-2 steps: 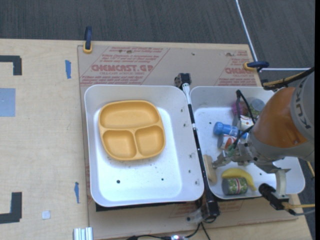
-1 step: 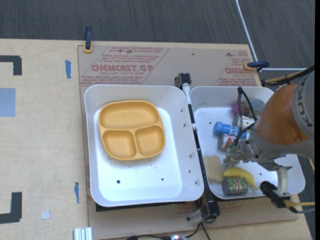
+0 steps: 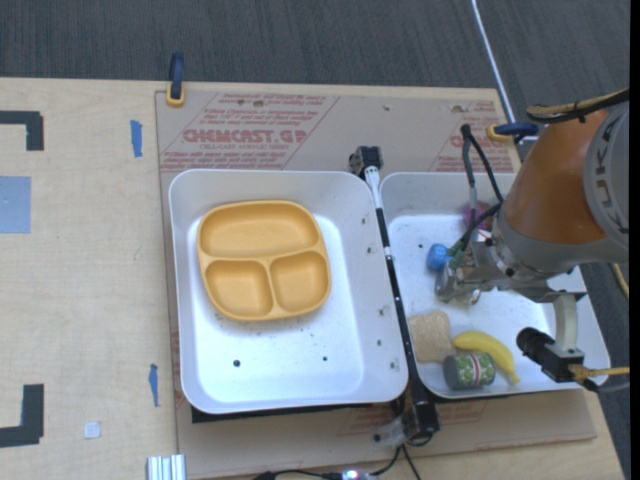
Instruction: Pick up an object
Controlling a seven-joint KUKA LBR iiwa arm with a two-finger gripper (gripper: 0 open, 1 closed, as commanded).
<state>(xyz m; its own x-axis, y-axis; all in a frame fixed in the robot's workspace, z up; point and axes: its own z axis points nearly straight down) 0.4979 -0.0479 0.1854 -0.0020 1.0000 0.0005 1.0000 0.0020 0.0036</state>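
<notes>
Gripper (image 3: pixel 458 286) low in right bin (image 3: pixel 420 230) by blue object (image 3: pixel 437 258); grip state unclear, nothing visibly lifted, pick pending.

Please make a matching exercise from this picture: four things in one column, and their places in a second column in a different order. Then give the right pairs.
Things:
1. divided plate
2. banana
3. blue object
4. green can

Places:
A. right bin, just left of the gripper
B. left bin, upper part
C. right bin, at the near rim, lying on its side
D. right bin, right behind the can

Pairs: 1-B, 2-D, 3-A, 4-C
</notes>
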